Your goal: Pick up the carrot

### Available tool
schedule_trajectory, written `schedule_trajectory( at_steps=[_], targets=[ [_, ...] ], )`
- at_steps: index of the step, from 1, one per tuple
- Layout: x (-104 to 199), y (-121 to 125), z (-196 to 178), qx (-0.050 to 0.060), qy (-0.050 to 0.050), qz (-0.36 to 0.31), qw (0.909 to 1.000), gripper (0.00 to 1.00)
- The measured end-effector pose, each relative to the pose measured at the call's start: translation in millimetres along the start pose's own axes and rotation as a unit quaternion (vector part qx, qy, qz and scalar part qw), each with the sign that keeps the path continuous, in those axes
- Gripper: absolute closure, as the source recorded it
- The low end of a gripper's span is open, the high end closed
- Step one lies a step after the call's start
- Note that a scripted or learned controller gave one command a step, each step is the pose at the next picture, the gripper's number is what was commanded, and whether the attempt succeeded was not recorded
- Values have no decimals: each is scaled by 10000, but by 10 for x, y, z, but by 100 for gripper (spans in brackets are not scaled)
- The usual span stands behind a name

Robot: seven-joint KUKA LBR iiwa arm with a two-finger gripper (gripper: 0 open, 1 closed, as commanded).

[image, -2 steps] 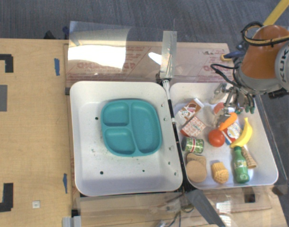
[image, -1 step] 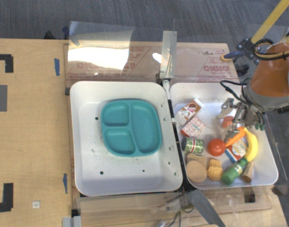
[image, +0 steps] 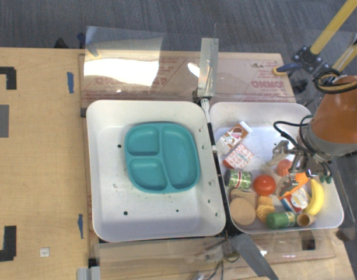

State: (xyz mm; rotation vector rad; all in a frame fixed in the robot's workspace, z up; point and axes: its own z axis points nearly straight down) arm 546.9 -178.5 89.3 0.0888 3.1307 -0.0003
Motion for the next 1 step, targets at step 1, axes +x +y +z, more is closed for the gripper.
schedule_trajectory(
  at_steps=[1],
  targets=[
    [-49, 7, -137, 14, -74, -12, 10000, 100]
  ],
)
